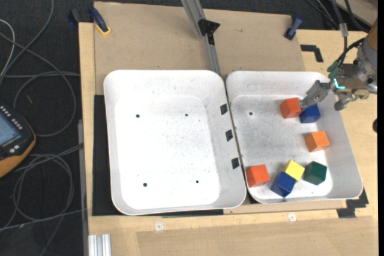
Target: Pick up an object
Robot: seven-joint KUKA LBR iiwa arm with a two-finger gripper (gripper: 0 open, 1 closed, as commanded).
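Note:
My gripper (329, 98) hangs over the right bin's (264, 84) far right side, fingers spread apart with nothing between them. One fingertip (313, 95) sits just above a small blue block (309, 114), which touches an orange-red block (290, 108). Further forward lies an orange block (317, 141). Along the front of that bin sit an orange-red block (258, 174), a blue block (282, 183), a yellow block (294, 169) and a dark green block (315, 172).
The left bin (165, 138) lies beside the right one, with black clips (229, 135) along their shared edge. A grey metal pole (192, 3) slants up from behind the bins. Cables and a handheld device (12, 141) lie on the floor at left.

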